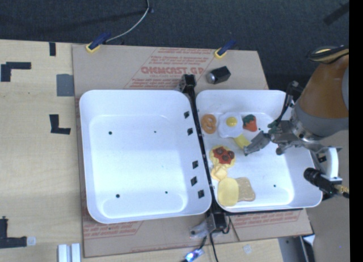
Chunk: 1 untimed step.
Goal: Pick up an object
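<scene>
Two white bins (136, 159) on the desk. Toy food items counted: one pretzel (209, 122), one fried egg (231, 123), one pizza slice (222, 155), one toast slice (245, 189), one strawberry (249, 122).

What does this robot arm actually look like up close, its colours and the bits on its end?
The arm is a thick rounded body, orange-brown above and grey lower down. At its end sits a dark grey metal tool with slim fingers, black cabling beside the wrist, and a white bracket with a black knob below.

Even, bright overhead light washes my two white bins (142, 142) almost to glare; shadows stay soft along their rims; the whole view is slightly soft and grainy, the small items blurred.
</scene>
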### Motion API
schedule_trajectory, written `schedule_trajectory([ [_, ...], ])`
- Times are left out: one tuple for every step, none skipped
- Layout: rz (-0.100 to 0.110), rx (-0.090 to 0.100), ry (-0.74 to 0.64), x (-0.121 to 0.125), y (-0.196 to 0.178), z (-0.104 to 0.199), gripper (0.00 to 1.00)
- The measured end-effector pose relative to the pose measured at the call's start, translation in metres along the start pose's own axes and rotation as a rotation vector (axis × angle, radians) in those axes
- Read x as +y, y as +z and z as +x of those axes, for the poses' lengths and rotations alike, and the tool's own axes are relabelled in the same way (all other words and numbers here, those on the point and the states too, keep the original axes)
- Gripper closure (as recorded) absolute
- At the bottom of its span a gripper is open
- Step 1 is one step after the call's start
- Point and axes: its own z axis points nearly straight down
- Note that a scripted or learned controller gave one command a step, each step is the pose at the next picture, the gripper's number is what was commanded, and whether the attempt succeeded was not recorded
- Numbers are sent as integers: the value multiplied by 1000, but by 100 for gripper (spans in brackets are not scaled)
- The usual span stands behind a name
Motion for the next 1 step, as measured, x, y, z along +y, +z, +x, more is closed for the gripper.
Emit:
schedule_trajectory([
  [-3,0,-4,41,107,45,0],
])
